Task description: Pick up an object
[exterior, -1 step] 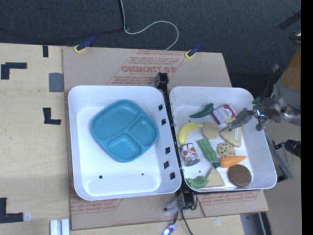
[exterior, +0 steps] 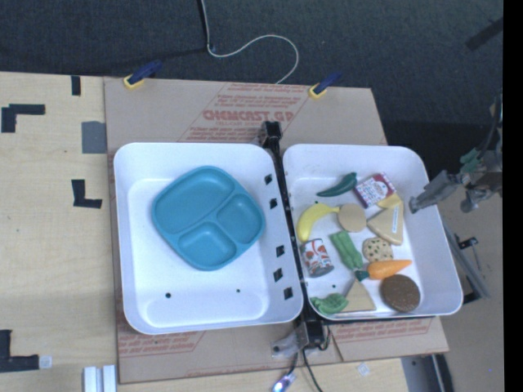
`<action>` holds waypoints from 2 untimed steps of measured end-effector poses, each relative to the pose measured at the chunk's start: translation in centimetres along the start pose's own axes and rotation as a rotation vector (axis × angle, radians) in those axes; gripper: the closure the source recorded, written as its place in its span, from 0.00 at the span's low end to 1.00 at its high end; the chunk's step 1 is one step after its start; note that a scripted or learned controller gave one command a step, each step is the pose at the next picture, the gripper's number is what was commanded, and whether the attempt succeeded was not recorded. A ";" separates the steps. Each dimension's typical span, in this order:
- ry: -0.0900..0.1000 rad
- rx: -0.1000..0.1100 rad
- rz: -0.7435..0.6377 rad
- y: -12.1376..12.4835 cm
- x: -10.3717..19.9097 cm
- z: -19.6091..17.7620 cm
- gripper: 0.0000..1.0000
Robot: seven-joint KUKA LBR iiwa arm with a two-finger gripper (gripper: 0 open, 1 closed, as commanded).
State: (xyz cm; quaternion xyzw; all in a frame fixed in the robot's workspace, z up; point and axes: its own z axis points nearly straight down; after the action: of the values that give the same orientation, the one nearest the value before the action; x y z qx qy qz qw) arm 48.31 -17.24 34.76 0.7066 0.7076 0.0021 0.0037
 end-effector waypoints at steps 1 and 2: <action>0.002 0.009 -0.001 0.1 0.1 -0.4 1.00; -0.008 -0.010 0.004 0.2 -5.5 -19.7 1.00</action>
State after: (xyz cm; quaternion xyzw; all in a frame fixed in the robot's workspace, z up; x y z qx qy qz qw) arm 48.35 -22.65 54.49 0.7079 0.7062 0.0029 0.0101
